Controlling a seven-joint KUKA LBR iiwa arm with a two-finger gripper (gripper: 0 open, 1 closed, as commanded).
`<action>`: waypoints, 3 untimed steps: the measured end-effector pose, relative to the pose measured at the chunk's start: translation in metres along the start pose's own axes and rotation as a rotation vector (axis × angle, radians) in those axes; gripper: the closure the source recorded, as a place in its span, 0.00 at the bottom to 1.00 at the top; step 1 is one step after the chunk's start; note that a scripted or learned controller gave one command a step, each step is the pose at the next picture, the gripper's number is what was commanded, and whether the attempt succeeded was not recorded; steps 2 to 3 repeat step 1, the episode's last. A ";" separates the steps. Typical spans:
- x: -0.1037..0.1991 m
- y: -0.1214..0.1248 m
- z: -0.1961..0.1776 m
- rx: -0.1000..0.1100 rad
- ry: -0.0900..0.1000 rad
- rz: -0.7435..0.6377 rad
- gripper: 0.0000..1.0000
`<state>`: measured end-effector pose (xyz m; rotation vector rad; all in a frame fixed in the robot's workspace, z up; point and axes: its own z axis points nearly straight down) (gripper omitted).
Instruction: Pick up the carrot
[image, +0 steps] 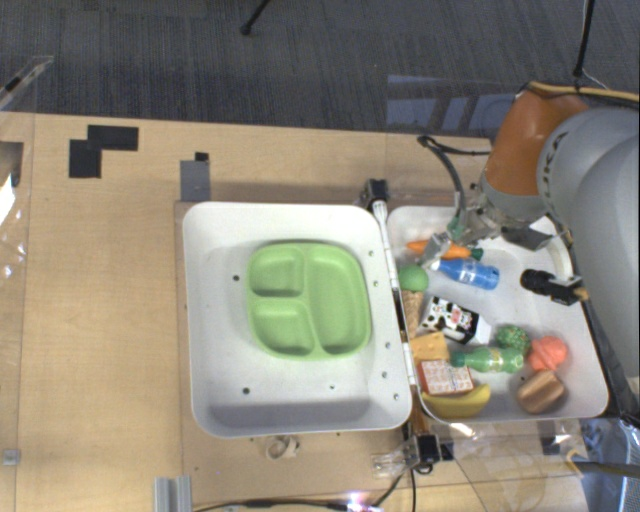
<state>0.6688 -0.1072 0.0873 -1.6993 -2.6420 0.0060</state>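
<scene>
Carrot (428, 245) lies at the back of the right bin (590, 395), and my gripper (456, 232) is down at its right end; whether my fingers are spread or closed I cannot tell. A blue bottle (469, 272) sits just in front. The green tray (305, 300) rests in the left bin (205, 330).
</scene>
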 end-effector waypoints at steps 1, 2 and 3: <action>-0.001 0.004 -0.013 -0.012 -0.009 -0.009 1.00; -0.001 0.004 -0.013 -0.012 -0.009 -0.009 1.00; -0.001 0.004 -0.013 -0.012 -0.009 -0.009 1.00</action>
